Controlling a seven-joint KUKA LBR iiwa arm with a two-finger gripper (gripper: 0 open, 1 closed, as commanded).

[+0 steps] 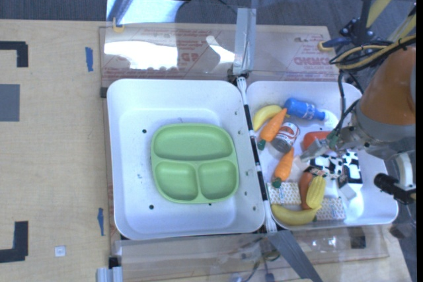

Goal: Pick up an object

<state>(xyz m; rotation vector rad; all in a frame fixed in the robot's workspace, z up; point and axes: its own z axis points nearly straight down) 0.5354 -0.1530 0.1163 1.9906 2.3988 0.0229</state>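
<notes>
The two bins [125, 109] look like smooth glossy white plastic, the green tray [195, 162] matt plastic, the desk [53, 142] pale bare wood, the back panels [172, 49] clear and shiny.

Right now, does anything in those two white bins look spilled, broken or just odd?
Nothing looks spilled or broken. The right bin holds a jumbled heap: bananas, carrots, a blue bottle, a small can and corn lying every way, some overlapping. The left bin holds one green divided tray, lying flat and tidy.
</notes>
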